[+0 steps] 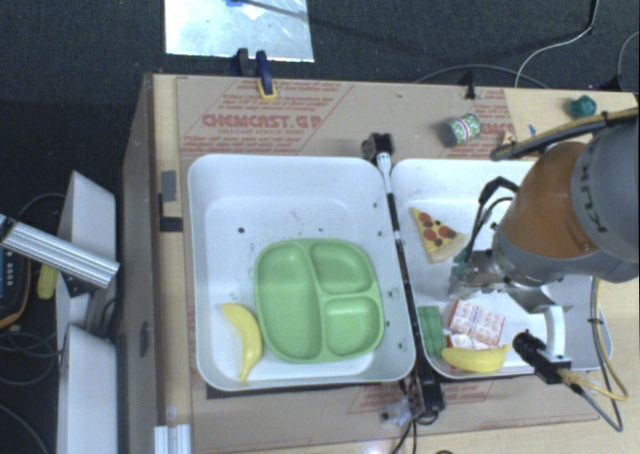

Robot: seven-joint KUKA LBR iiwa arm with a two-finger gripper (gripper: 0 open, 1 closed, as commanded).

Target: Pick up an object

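Camera view: two bananas point(243, 338) point(474, 359)

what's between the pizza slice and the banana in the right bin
In the camera view, a red-and-white packet lies between the pizza slice and the banana, just above the banana.

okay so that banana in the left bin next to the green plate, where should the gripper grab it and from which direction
Probably the banana at its thick middle, coming straight down from above. It lies flat on the left bin floor, curved, one side close against the green plate. Closing across its narrow width, lined up with its length, should keep clear of the plate.
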